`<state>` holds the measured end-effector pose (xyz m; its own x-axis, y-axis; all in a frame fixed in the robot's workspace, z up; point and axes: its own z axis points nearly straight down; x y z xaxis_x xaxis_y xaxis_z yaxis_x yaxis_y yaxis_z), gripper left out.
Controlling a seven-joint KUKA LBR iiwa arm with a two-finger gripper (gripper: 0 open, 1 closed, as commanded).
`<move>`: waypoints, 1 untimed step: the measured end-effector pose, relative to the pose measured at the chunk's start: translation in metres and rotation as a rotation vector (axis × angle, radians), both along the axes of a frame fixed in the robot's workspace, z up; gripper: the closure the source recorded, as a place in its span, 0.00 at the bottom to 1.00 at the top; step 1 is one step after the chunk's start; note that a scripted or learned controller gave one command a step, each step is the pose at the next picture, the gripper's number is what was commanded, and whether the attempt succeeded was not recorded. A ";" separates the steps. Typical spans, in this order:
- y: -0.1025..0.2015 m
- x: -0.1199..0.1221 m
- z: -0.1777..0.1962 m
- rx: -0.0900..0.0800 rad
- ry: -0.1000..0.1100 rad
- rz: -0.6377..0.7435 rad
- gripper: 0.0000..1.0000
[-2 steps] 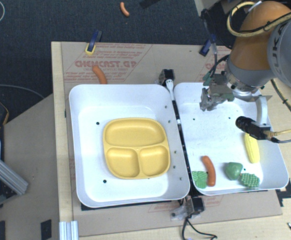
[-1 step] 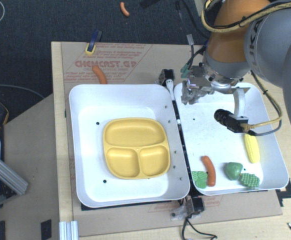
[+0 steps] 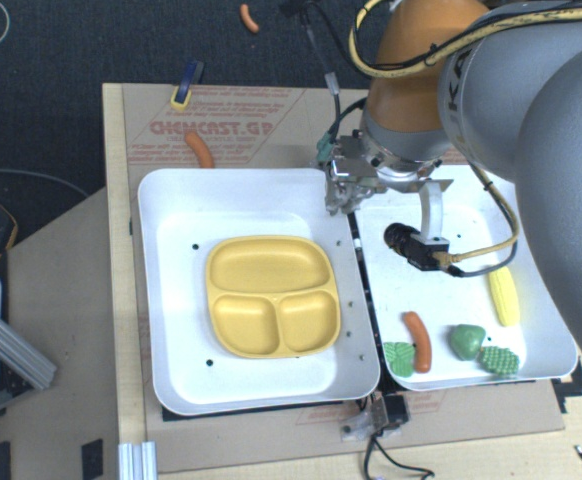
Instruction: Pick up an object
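Red lettering reading "CHEMCAST GP" (the last letters partly cut off by the bin) is printed on the brown board (image 3: 261,118) that covers the bench beneath the bins.

The left bin (image 3: 171,268) holds a yellow divided plate (image 3: 271,295), laid flat near its middle, with one long compartment at the top and two smaller ones below. In the right bin (image 3: 551,353), a yellow corn cob (image 3: 503,295) is seen near the right side, an orange-red sausage (image 3: 418,340) lies near the front, a green leafy piece (image 3: 399,358) is touching or just beside the sausage on its left, and a green rounded vegetable (image 3: 465,341) sits just beside a textured green piece (image 3: 500,359).

The gripper (image 3: 346,193) is positioned over the rear of the divide between the two bins, well apart from the food items; whether it is apart or together cannot be told, and nothing is seen held.

On the board behind the left bin, an orange sausage (image 3: 200,149) and a blue and yellow tool (image 3: 185,85) are lying. Another small orange piece (image 3: 249,17) rests on the dark carpet (image 3: 71,28) beyond the bench.
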<state>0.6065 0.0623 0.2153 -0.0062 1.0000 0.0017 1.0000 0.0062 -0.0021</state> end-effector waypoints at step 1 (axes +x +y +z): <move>0.025 0.014 0.003 -0.001 -0.006 -0.003 1.00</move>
<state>0.6201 0.0873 0.2182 -0.0035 1.0000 0.0009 1.0000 0.0035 0.0037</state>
